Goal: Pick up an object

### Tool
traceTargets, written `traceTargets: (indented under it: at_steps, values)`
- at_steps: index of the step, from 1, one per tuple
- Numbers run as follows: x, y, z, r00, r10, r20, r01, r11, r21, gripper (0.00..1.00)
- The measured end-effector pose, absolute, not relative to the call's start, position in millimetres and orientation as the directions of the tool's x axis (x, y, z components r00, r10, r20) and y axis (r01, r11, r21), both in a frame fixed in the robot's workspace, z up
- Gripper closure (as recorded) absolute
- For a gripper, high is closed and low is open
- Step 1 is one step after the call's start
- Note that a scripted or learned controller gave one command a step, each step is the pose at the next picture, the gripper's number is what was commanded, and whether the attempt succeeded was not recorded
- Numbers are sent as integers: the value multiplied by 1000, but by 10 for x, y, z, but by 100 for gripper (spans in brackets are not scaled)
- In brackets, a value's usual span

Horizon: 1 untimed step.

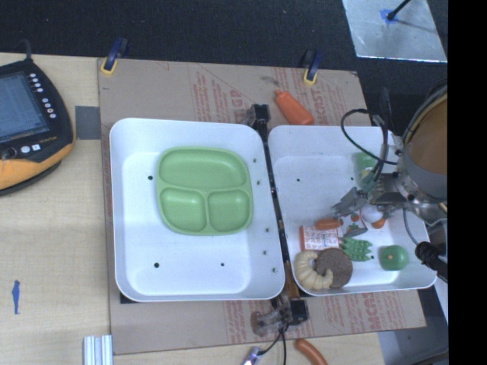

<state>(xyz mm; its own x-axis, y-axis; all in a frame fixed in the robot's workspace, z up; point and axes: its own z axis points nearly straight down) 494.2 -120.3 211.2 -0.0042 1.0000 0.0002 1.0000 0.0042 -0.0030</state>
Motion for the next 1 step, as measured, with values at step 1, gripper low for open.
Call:
traceTargets:
  at_steps: [1]
  values:
    - [5202, -1324, 909, -5, 1000, -1, 1000, 5, -5, 0]
